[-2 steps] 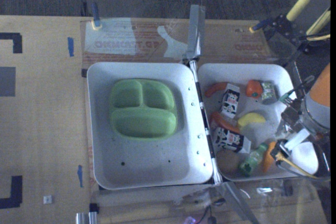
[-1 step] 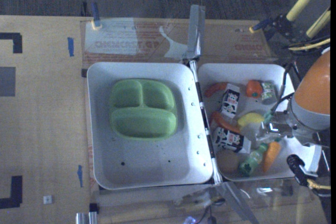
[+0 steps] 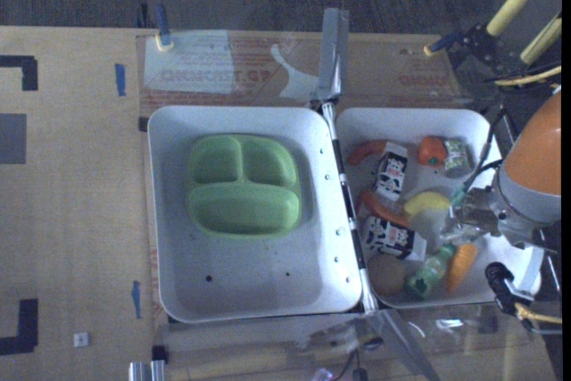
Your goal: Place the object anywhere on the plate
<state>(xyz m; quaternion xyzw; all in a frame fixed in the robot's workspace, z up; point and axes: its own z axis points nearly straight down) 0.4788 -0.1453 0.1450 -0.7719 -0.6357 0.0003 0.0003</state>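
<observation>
Two white bins on a tan bench (blue tape marks along it).

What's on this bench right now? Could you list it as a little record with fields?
left bin: holds a green divided plate, nothing on it
right bin: small toy foods and two milk cartons
arm: grey with orange band, over the right bin
gripper: low among the items, near the yellow piece

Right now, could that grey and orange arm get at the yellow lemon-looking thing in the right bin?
Probably yes. The gripper hangs over the right bin, just beside the yellow toy, which lies on top with nothing covering it. The milk cartons and carrot crowd close, so a clean grab may be tricky.
</observation>
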